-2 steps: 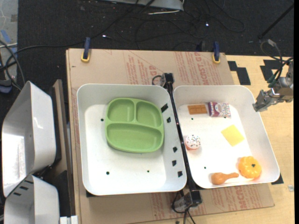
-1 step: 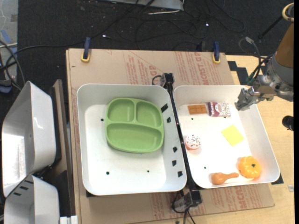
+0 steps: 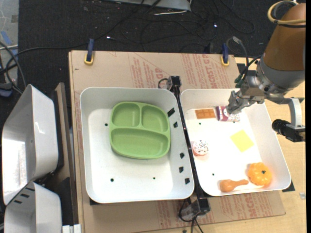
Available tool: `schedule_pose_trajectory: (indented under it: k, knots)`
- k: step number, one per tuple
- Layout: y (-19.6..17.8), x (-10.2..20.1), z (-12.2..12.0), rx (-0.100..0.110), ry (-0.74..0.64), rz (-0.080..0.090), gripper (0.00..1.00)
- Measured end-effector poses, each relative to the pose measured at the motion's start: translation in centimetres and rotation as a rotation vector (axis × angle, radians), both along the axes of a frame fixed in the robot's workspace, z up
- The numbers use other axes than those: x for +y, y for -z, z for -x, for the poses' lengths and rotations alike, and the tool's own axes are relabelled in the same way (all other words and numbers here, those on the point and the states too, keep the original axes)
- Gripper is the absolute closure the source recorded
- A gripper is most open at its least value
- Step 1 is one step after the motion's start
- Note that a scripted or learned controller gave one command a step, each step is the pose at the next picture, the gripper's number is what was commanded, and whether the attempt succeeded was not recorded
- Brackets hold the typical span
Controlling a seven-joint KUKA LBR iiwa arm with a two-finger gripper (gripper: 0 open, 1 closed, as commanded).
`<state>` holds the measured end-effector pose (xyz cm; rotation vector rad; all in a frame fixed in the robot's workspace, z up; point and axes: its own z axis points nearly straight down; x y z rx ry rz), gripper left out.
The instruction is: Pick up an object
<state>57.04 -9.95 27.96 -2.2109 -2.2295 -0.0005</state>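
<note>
A dark floor strewn with cables is surrounding a brown cardboard-topped table [image 3: 146, 64], which is carrying two shallow white bins side by side. The left white bin [image 3: 97, 178] is holding a light green plastic divided plate [image 3: 140, 130] with three compartments. The right white bin [image 3: 272, 152] is holding the small things. The grey arm with its orange band [image 3: 286, 38] is reaching in from the right and hanging over that bin's far edge.

In order of size, the right bin's contents are lying like this: an orange toy pumpkin [image 3: 259, 174] near the front right corner; a flat yellow square piece [image 3: 242, 141] in the middle right; an orange pear-shaped toy [image 3: 232, 184] just beside the pumpkin at the front; a flat orange waffle-like rectangle [image 3: 204, 113] near the far wall; a small white cupcake-like toy with red speckles [image 3: 200, 148] near the left wall; and a small dark red and white striped item [image 3: 223, 113], just beside the rectangle.

The end effector [image 3: 235, 111] is hovering at that striped item, which looks like the pick target. Whether it is spread or pressed together I cannot tell, nor whether it is touching the item.

The risk, as I judge it: the item is small, low and close to the far wall, so the grip may be closing on air or nudging it against the rectangle.
</note>
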Motion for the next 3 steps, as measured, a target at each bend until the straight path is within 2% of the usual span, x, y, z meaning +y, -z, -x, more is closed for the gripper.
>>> schedule_pose_trajectory:
  k: [1,3]
  knots:
    - [1.3,6.3,0.4,0.0,-0.001,0.0,1.0]
    - [1.8,16.4,1.2,0.0,0.0,0.0,1.0]
